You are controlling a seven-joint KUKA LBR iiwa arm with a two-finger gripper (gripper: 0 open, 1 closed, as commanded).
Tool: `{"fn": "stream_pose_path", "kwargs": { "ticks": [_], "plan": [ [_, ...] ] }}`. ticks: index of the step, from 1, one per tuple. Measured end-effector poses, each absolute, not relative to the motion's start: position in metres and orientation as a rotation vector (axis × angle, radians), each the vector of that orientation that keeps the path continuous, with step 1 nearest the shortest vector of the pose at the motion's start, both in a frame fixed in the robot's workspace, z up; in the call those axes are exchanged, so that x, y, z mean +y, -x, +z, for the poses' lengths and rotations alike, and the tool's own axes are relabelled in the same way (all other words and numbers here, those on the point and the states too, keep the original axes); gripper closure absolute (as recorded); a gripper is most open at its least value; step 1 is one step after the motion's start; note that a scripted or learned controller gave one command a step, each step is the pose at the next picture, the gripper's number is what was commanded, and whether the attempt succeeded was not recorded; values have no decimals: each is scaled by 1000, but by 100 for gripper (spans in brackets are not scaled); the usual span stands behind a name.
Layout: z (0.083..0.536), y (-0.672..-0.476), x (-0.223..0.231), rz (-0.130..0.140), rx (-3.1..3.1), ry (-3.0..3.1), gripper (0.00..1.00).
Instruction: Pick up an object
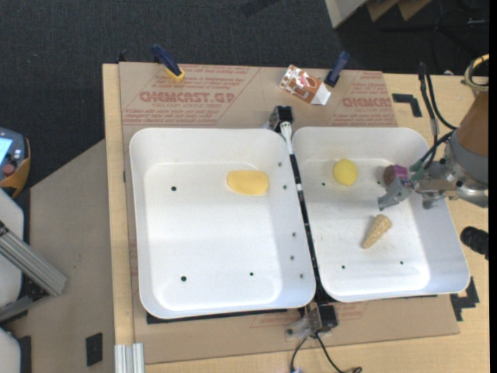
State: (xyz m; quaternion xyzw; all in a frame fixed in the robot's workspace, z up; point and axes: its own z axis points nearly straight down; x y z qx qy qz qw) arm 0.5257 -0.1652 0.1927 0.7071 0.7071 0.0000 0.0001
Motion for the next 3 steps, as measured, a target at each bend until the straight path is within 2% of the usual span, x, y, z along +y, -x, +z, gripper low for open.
{"fn": "stream_pose_path", "kwargs": {
  "ticks": [1,2,3],
  "plan": [
    [79,-579,-174,-2,2225,-2220,0],
    [83,-649,-158,-2,2232,-2226,0],
    [98,-604,-213,-5,2216,-2228,0]
  ]
}}
